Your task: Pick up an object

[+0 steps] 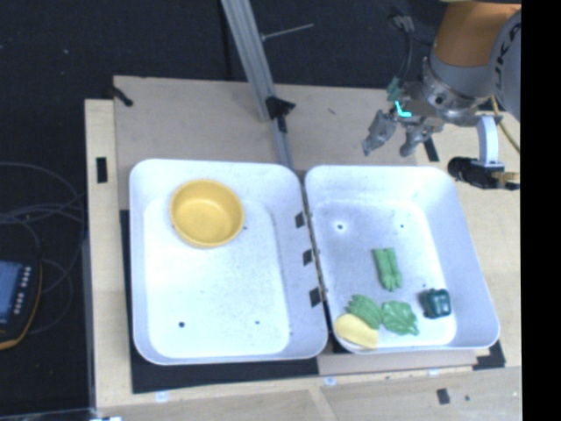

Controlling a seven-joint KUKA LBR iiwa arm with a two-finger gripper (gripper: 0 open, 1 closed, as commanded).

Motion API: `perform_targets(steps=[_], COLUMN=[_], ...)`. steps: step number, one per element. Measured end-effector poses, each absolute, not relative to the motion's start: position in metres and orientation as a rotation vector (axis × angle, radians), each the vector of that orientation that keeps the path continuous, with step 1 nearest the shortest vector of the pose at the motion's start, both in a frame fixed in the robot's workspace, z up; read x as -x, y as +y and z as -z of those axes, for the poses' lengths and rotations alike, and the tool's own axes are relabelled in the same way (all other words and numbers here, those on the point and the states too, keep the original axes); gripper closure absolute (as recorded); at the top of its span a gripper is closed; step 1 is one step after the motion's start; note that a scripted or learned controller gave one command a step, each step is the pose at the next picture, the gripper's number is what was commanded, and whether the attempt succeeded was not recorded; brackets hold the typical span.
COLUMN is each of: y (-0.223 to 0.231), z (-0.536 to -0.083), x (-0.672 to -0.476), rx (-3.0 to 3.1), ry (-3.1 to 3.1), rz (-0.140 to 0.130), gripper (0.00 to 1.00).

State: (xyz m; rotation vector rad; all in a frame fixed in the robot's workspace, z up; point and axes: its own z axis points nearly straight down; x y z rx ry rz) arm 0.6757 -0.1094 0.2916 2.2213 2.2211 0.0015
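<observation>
A pale wooden counter carries two shallow white bins side by side, the left bin and the right bin, joined by a row of small dark clips. A grey metal post rises at a slant from the counter's far edge, near the seam between the bins. Off the counter's left edge, on the dark floor, a black handheld device with an orange rim lies beside loose cables.
</observation>
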Motion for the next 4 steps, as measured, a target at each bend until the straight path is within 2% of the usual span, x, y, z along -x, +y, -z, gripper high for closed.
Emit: perform_targets(steps=[1,3,4], y=[-0.109,-0.119,-0.122], z=[-0.292,-0.174,-0.131], x=[-0.676,-0.68,-0.684], rx=[-2.221,-2.224,-2.223], ry=[2.221,2.222,2.221], rz=[-0.001,0.006,0.004], gripper=[0.0,0.0,0.0])
